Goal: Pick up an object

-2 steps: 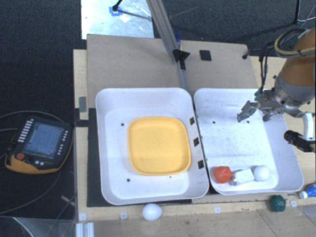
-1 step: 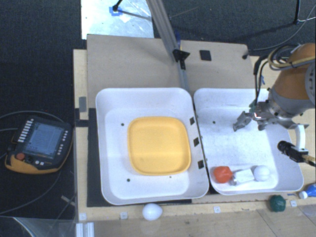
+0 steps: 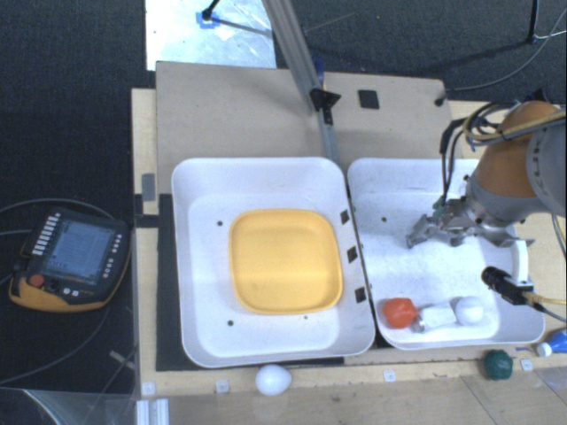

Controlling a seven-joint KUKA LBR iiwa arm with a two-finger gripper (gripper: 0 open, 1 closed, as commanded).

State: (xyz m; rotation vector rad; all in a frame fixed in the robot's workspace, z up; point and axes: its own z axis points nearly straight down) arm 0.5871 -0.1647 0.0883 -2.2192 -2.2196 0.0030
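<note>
While the gripper (image 3: 423,232) hangs at mid right of the frame, fingers apart and holding nothing, the red object (image 3: 398,312) lies lower down in the right bin (image 3: 390,184). Prob. light, rounded, maybe slippery; grasp across the middle.

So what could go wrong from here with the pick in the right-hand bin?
1. The end effector sits over bare bin floor, apart from the red object, so closing here would likely grab nothing.
2. The red object, a white cylinder and a white ball lie bunched against the right bin's near wall; a descent there may strike the wall or shove neighbours.
</note>
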